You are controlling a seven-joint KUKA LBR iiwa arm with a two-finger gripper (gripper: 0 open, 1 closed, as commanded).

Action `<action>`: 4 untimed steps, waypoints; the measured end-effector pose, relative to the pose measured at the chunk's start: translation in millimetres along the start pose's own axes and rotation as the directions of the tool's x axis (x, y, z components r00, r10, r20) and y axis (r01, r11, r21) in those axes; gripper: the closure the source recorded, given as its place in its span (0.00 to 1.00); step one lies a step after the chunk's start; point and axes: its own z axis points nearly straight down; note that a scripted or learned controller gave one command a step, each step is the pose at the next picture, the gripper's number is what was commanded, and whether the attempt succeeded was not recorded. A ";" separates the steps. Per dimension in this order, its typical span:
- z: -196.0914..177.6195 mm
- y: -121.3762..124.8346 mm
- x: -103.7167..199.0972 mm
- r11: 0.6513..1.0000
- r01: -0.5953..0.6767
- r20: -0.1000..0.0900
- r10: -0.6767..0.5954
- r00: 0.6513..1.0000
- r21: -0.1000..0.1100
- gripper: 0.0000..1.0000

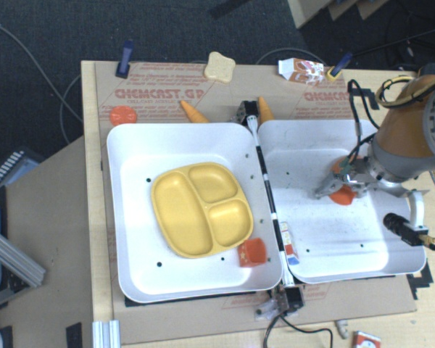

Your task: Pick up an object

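A: Reaching in from the right, the grey KUKA arm with the orange band (413, 125) is seen low over the right shallow white bin (312, 252). The gripper (342, 187) is placed at a small orange-red rounded object (341, 196) near that bin's middle.

B: Fingers (326, 189)?

A: Grey metal parts are seen spread to either side above the object, but whether they are apart or clamped on it cannot be told. No hold can be confirmed; the object appears to lie on the bin floor.

B: Left bin?

A: A yellow three-compartment plastic tray (201, 209) is laid in the middle of the left shallow white bin (130, 194). A small orange block (252, 252) is set just beside the tray's near-right corner.

B: Tabletop?

A: A pale toast-shaped piece (220, 67), a blue clip (124, 59), an orange disc (122, 114) and a white-and-orange carton (301, 69) are scattered on the tabletop (159, 85) behind the bins.
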 end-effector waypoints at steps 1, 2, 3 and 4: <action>-11.0 1.0 -0.7 1.000 -0.001 0.002 0.001 1.000 -0.004 1.00; -10.8 0.9 -0.6 1.000 -0.001 0.002 0.001 1.000 -0.004 0.00; -1.1 37.0 35.4 1.000 0.000 0.002 0.000 1.000 -0.005 0.00; -11.3 37.5 35.5 1.000 0.001 0.003 -0.001 1.000 -0.008 1.00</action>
